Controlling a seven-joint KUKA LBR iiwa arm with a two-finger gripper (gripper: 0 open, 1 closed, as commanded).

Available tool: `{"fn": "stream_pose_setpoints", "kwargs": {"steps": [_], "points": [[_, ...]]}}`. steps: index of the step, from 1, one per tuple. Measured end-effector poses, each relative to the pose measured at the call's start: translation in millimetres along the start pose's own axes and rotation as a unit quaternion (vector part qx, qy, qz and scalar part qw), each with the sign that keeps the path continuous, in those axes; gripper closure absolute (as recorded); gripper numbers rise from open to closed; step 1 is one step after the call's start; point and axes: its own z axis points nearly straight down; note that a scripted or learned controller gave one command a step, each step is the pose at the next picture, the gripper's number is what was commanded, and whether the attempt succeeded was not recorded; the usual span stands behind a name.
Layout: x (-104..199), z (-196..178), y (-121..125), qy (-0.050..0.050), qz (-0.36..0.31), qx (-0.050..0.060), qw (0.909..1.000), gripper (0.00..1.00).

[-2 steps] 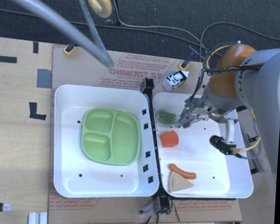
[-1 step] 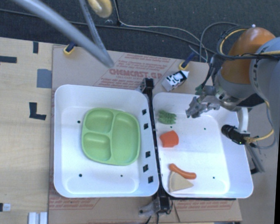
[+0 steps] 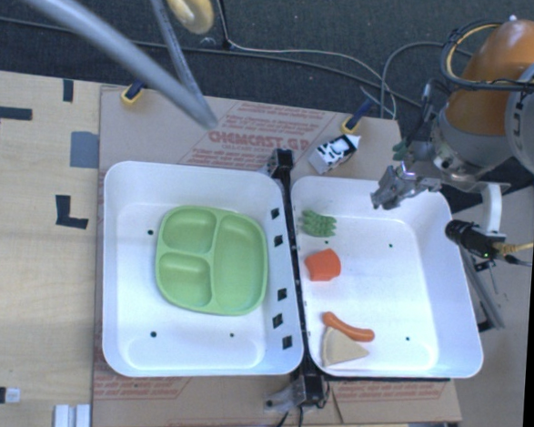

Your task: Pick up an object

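Note:
In the right bin lie a small green leafy piece, an orange-red block, a thin orange sausage shape and a pale cream wedge. My gripper hangs over the bin's back right corner, well to the right of the green piece and apart from every object. Nothing shows between its fingertips.
The left bin holds a green divided plate. A black divider runs between the bins. A small black-and-white item lies on the cardboard behind the bins. Cables trail at the back right.

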Motion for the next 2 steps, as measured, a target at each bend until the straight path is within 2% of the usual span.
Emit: {"fn": "stream_pose_setpoints", "kwargs": {"steps": [1,2], "points": [[0,-30,1,0.000,0.000,0.001,1.0000,1.00],[60,-29,9,0.001,-0.003,0.003,1.0000,1.00]]}}
